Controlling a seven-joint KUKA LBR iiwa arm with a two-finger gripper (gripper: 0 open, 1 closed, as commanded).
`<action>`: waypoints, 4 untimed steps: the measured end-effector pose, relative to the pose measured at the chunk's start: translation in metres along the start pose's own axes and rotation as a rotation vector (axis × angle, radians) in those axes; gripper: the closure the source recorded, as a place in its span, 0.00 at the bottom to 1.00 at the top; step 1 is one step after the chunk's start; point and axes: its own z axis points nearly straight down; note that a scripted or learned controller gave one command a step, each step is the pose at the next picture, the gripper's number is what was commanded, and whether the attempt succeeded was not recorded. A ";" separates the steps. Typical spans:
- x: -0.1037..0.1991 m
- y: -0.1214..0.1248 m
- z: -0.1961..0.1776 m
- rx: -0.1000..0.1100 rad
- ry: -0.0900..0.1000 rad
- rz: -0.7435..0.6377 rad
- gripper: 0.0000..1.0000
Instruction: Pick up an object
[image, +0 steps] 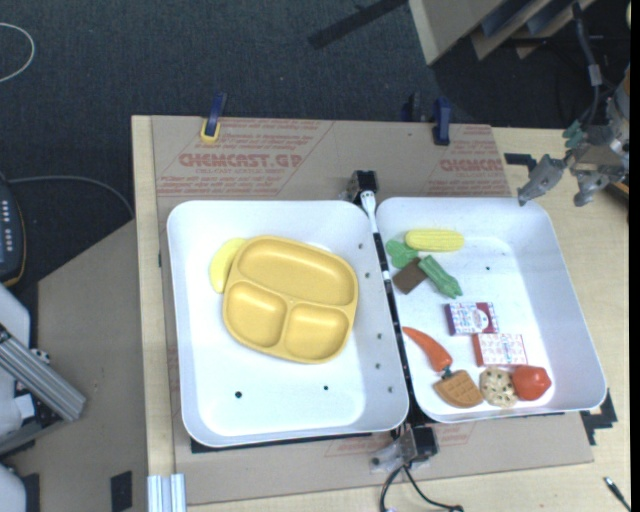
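Note:
The right bin (560, 285) holds small toy foods. A yellow corn cob (435, 239) lies at its back, with a green vegetable (439, 276) and a brown block (408, 280) just in front. Two pink packets (470, 318) (499, 349) lie mid-bin. A red chili pepper (428, 347), an orange cracker (459, 389), a cookie (495, 386) and a red tomato (531, 381) sit near the front edge. My gripper (560, 185) hangs above the bin's back right corner, off to the right of the corn. It is open, with nothing between its fingers.
The left bin (200, 350) carries a yellow divided plate (289, 297) with a yellow piece (224, 264) tucked at its left edge. Blue clamps (441, 120) (212, 118) hold the cardboard at the back. Cables run between the bins.

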 end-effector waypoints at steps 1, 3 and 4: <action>0.000 0.002 -0.009 -0.014 -0.004 -0.003 0.00; 0.007 -0.006 0.087 -0.007 -0.001 -0.003 0.00; 0.006 -0.011 0.148 -0.009 0.001 -0.003 0.00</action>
